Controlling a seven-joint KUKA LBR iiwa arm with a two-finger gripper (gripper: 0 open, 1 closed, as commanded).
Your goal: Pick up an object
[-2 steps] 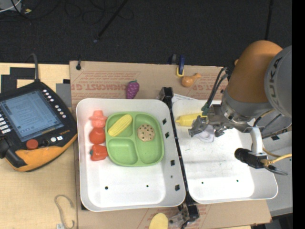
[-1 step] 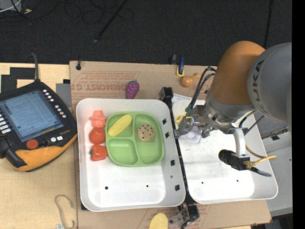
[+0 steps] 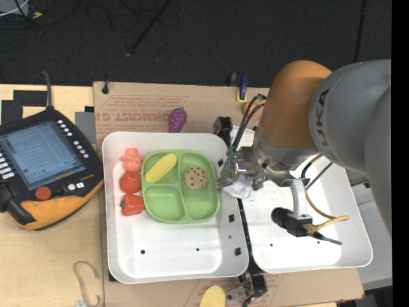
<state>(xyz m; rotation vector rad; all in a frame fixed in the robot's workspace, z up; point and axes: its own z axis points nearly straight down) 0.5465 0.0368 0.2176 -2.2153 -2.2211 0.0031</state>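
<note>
My gripper (image 3: 234, 176) hangs low over the left edge of the right bin (image 3: 332, 248), close to the divide between the two bins. A small white crumpled thing (image 3: 242, 188) lies right under it, partly hidden by the gripper, and I cannot tell whether they touch. In the left bin (image 3: 166, 254) a green divided plate (image 3: 171, 204) carries a yellow corn cob (image 3: 160, 167) and a round brown cookie (image 3: 195, 178). Left of the plate, a pink toy (image 3: 131, 159), a red tomato (image 3: 130, 182) and a red pepper (image 3: 133, 204) stand in a column.
A purple toy (image 3: 177, 119) lies on the cardboard behind the left bin. A yellow object (image 3: 213, 296) sits below the bins' front edge. A teach pendant (image 3: 41, 165) rests on the bench at the far left. The grey and orange arm covers the right bin's back.
</note>
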